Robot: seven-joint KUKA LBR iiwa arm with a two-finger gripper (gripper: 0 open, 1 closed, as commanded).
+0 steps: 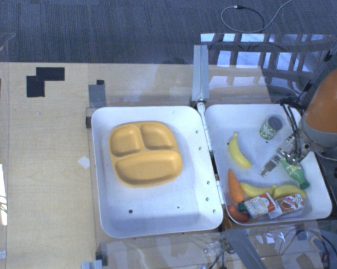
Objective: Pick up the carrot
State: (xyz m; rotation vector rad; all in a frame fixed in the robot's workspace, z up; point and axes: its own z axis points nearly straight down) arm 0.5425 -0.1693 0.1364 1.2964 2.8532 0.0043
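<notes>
The orange carrot [234, 185] lies in the right bin [322, 208], near its left wall, with its tip pointing away from the front edge. My gripper [276, 160] hangs over the middle of the same bin, to the right of the carrot and clear of it. Its fingers look open, with nothing between them. It is close to the cap end of a green bottle [296, 174].
In the right bin, a banana [238, 151] lies behind the carrot and a second banana [259, 189] beside it. Two juice cartons [272, 204] and a red fruit [237, 213] lie at the front, and a small can [270, 127] at the back. A yellow compartment tray [145, 153] sits in the left bin [161, 215].
</notes>
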